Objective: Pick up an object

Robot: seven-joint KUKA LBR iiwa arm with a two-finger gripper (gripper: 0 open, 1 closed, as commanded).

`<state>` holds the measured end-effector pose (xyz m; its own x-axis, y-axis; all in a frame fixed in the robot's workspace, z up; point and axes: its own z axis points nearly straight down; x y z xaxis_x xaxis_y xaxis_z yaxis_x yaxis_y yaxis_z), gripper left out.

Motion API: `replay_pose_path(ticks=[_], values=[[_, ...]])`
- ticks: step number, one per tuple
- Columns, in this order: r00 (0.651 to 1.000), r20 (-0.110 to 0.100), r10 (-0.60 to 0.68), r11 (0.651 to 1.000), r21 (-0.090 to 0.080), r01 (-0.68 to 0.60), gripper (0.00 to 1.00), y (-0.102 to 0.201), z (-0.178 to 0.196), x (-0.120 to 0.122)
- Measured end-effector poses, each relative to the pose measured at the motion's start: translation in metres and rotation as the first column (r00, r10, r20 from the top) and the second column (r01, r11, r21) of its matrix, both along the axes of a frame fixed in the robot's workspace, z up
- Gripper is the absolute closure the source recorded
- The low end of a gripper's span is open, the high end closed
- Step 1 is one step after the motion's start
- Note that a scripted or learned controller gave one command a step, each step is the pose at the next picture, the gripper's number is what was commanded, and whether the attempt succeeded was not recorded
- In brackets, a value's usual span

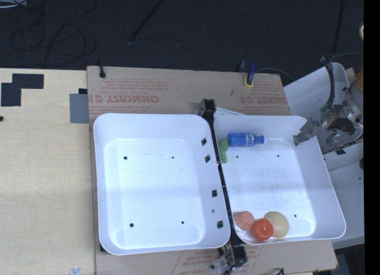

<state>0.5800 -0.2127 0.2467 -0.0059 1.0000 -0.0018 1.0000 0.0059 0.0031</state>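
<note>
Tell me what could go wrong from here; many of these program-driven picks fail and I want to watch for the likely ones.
1. The red piece, pink piece and tan round piece crowd together against the right bin's near wall, so fingers may jam or shove neighbours.
2. The blue bottle lies on its side and could roll away.
3. The green item hugs the divider, leaving little room. The gripper sits at the bin's far right rim.

Two bins [107, 149], one blue bottle [244, 140], three round items [262, 229]
</note>
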Motion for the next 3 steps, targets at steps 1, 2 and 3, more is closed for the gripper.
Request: replay_pose_path(ticks=[1, 2, 3], values=[[1.000, -0.013, -0.002, 1.000, 0.006, 0.003, 0.00, 0.035, -0.085, 0.006], [1.000, -0.005, -0.007, 1.000, 0.001, 0.007, 0.00, 0.003, -0.065, -0.010], [1.000, -0.002, 0.001, 1.000, 0.001, -0.001, 0.00, 0.002, -0.163, 0.059]])
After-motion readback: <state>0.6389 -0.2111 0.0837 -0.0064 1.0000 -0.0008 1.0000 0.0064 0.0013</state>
